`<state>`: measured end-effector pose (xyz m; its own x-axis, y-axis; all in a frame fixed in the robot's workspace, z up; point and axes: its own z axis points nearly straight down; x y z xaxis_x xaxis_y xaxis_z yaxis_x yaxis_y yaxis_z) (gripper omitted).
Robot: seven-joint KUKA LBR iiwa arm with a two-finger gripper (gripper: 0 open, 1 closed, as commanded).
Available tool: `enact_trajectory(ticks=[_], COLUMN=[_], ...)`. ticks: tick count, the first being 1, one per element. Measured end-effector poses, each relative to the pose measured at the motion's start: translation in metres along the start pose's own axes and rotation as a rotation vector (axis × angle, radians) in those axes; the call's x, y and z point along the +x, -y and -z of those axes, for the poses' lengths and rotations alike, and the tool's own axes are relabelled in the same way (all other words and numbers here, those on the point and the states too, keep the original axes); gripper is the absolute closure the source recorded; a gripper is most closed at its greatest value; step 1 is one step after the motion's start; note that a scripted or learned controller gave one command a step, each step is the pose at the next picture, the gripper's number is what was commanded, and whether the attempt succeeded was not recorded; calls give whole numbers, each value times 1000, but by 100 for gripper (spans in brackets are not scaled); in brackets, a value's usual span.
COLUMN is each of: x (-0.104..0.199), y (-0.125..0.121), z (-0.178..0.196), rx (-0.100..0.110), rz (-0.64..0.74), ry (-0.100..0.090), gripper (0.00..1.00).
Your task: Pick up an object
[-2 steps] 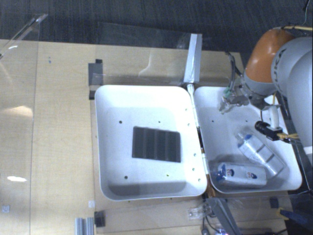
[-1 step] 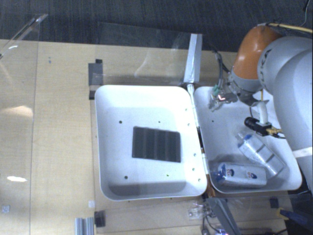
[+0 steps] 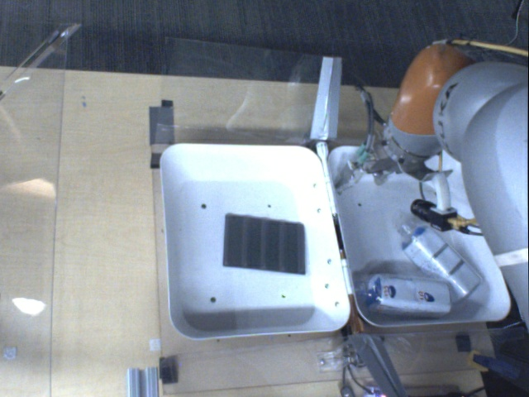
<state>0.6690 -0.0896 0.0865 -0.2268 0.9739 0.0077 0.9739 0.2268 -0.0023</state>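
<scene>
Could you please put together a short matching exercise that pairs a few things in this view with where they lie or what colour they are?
Things:
1. dark ridged pad
2. white tube
3. clear bottle
4. band on the arm

Descriptions:
A. orange
B. middle of the left bin
C. along the near wall of the right bin
D. right bin, just beyond the tube

Pairs: 1-B, 2-C, 3-D, 4-A

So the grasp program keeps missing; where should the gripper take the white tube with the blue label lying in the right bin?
Probably across the middle of the white tube, coming straight down. It lies flat along the right bin's near wall, so closing across its narrow width seems best, though that wall leaves one finger little room. The clear bottle lies just behind it.
</scene>
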Motion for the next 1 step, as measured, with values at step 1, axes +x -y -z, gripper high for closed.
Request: enact_trajectory(ticks=[1], x=[-8], y=[26], z=[116], rx=[-11], rz=[-98], ry=[10], gripper=[0])
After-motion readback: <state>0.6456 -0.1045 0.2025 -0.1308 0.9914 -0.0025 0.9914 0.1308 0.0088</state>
